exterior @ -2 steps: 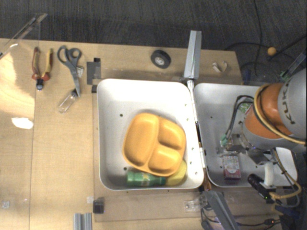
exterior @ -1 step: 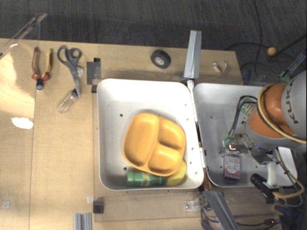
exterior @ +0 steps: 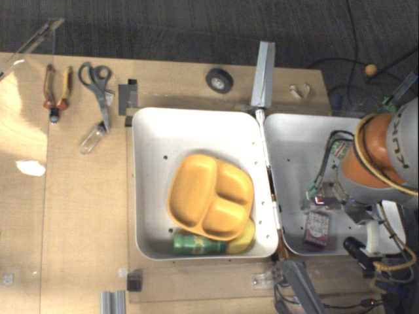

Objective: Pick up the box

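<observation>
A small purple box [exterior: 317, 230] lies flat in the right bin [exterior: 291, 142], close to that bin's front left corner. My gripper [exterior: 323, 199] hangs just above and behind the box, under the grey wrist with the orange band [exterior: 366, 156]. The wrist and its cables hide most of the gripper. The box appears to rest on the bin floor, right at the gripper's front end, and I cannot tell whether they touch.
The left bin [exterior: 150, 175] holds a yellow divided tray [exterior: 211, 195] lying on a green bottle [exterior: 193, 243] and a yellow item [exterior: 245, 238]. Scissors [exterior: 98, 87], pliers [exterior: 55, 90] and a tape roll [exterior: 219, 80] lie on the bench behind the bins.
</observation>
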`<state>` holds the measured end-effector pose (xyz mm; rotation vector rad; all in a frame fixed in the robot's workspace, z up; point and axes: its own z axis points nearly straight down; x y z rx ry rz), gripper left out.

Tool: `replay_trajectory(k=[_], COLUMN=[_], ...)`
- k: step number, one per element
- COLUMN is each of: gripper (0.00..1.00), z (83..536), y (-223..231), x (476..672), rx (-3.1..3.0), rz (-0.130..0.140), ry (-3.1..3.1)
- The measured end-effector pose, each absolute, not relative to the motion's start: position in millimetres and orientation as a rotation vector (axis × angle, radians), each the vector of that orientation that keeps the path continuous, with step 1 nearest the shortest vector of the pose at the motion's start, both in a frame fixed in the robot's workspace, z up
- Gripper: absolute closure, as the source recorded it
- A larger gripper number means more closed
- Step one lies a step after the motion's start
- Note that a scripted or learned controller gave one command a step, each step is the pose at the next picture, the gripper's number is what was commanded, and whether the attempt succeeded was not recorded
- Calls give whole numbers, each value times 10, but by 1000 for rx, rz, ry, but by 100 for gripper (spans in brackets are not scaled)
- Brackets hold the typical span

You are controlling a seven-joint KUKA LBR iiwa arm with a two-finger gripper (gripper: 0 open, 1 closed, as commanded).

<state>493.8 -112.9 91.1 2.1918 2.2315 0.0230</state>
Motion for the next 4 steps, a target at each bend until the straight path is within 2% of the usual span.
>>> replay_trajectory(k=[3, 4], gripper=[0, 0], z=[912, 910], y=[-1122, -1291], x=[4933, 4934], rx=[2105, 2070], rz=[16, 19], ry=[2304, 2343])
